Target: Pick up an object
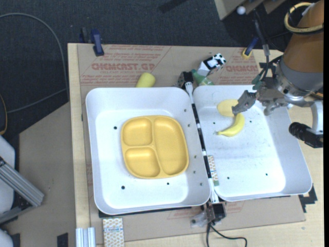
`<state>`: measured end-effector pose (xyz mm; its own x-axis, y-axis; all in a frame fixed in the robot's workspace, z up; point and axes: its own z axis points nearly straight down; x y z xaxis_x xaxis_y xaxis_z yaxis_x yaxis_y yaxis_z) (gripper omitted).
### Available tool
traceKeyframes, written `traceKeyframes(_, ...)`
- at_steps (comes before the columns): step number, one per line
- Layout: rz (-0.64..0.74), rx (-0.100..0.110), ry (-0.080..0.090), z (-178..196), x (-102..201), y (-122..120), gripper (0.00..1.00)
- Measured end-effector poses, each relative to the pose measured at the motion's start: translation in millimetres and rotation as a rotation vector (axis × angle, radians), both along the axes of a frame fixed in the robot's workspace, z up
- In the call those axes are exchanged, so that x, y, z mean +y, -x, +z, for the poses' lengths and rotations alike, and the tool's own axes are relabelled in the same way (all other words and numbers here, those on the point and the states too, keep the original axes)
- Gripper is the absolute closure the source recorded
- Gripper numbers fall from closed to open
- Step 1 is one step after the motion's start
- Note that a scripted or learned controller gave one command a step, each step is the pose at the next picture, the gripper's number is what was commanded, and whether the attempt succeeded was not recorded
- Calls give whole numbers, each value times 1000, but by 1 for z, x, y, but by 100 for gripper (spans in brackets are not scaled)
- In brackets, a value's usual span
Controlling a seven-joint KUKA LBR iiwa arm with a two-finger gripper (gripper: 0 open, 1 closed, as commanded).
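Observation:
A yellow banana (232, 127) lies in the far part of the right bin (257, 174). Just behind it sits a pale yellow rounded piece (225, 107), touching or nearly touching the banana's upper end. My gripper (256, 105) hangs over the far right of this bin, a little right of both. Its jaws are open with nothing between them, and the left finger (245, 101) partly covers the pale piece's right edge. A yellow divided plate (154, 146) rests in the middle of the left bin (103, 112).
Behind the bins on the bench lie a small yellow cylinder (145, 80) and a black-and-white toy (213, 63) beside some dark clutter. A blue clamp (96, 42) grips the bench's far left edge. The arm's body looms over the right bin's far right corner.

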<state>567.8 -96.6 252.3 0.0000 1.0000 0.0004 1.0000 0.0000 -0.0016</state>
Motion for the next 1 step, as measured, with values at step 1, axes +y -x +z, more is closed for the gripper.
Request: traceKeyframes(1,-1,-3,1,-52,-32,-57,0)
